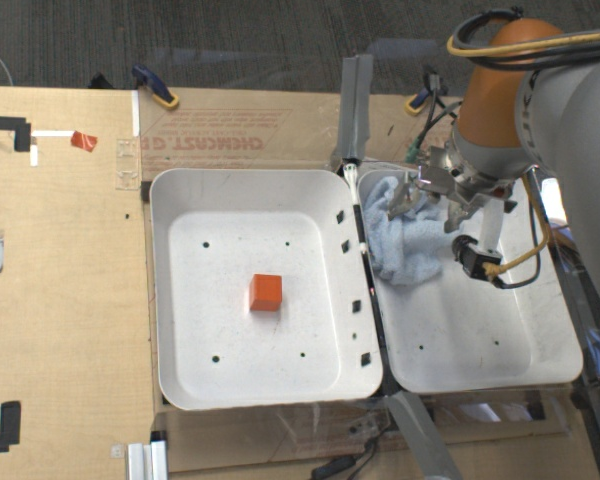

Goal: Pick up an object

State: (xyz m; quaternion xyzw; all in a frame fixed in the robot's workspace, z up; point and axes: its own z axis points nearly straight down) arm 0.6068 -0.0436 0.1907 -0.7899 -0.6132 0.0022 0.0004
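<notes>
The claw (432, 200) hangs over the far end of the right bin (500, 368), right above the pale blue cloth (405, 243) that lies bunched up against the wall next to the left bin (180, 368). Its two fingers look spread apart, with nothing held between them. A small orange block (266, 293) sits alone in the middle of the left bin, well apart from the cloth. This looks like the reaching step: next the claw should go down onto the cloth and squeeze a fold.
</notes>
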